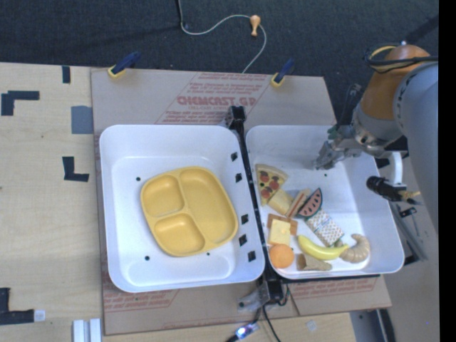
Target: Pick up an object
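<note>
The right bin (370,191) holds several toy foods: a pizza slice (268,182), a watermelon slice (311,204), a cheese wedge (281,203), a banana (320,249), an orange (281,256), a croissant (358,249) and a wrapped packet (326,228). My gripper (326,159) hangs over the bin's back part, above bare floor, up and to the right of the pizza slice. I see nothing between its fingers.
The left bin (121,155) holds a yellow three-compartment plate (188,210). Black clips line the divider between the bins (244,184). The grey arm with its orange band (388,91) comes in over the right bin's right wall. A cable lies on the dark cloth behind.
</note>
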`<state>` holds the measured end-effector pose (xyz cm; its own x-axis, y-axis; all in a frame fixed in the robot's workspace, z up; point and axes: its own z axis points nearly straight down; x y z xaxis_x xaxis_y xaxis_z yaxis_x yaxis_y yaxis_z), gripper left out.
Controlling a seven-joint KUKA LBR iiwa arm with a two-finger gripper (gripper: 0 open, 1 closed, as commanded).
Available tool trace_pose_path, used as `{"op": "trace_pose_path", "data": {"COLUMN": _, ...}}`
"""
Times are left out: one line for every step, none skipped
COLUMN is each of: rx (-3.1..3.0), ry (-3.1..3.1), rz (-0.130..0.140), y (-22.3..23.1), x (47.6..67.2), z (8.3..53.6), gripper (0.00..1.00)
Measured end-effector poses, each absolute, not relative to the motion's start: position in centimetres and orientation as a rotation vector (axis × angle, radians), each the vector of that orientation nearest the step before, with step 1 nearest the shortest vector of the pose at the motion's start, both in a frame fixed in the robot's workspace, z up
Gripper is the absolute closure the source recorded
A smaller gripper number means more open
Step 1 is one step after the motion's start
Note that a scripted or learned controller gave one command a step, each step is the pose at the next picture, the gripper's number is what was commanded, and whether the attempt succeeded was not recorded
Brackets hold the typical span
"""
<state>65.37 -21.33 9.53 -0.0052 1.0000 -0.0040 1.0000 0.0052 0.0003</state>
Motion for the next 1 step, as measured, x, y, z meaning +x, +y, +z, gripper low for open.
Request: {"op": "trace_pose_path", "data": {"rx": 2.217, "ry": 2.22, "rz": 0.005, "y": -21.19, "x": 65.64, "z": 15.94, "gripper": 1.0}}
